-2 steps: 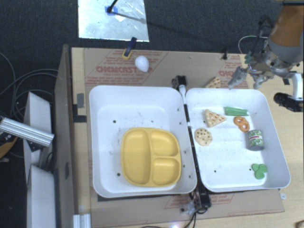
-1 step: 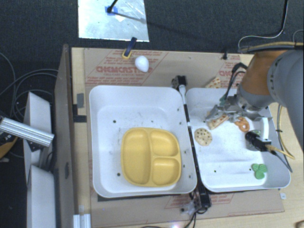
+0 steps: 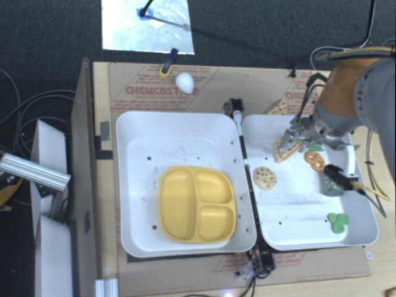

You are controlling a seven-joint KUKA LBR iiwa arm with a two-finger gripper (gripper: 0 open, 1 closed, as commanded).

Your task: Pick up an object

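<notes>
My gripper (image 3: pixel 288 142) hangs low at the back of the right bin (image 3: pixel 303 215), over a tan wedge (image 3: pixel 284 155) beside the pretzel (image 3: pixel 314 161); how wide it stands open I cannot tell. The wedge looks light, stiff and thin, so I'd pinch across its narrow width.

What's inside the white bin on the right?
The right bin holds a cookie, an orange pretzel, a green piece and a tan wedge at the gripper. The arm covers the bin's far right corner, so anything beneath it is hidden.
</notes>
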